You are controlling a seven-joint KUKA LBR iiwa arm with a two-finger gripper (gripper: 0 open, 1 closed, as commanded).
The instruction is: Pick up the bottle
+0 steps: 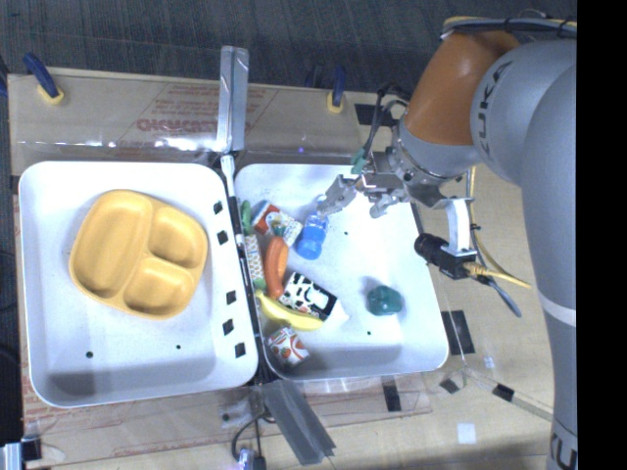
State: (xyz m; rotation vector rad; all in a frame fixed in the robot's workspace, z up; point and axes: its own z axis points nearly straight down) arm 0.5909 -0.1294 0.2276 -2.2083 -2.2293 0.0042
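One small blue plastic bottle is lying in the right white bin, just left of the gripper, whose fingers are spreading open and empty. Closing off-centre risks knocking it against the orange carrot nearby.

Landmark: divider between the two white bins. Left of it, left bin holds a yellow three-section plate, tilted, near bin centre. Right of it, right bin has clutter hugging the divider: colourful packet at top, orange carrot just below, yellow banana under that, black-and-white box touching the banana, small printed can lowest. Teal ball well right of the divider. Blue clamps on the table's far edge.
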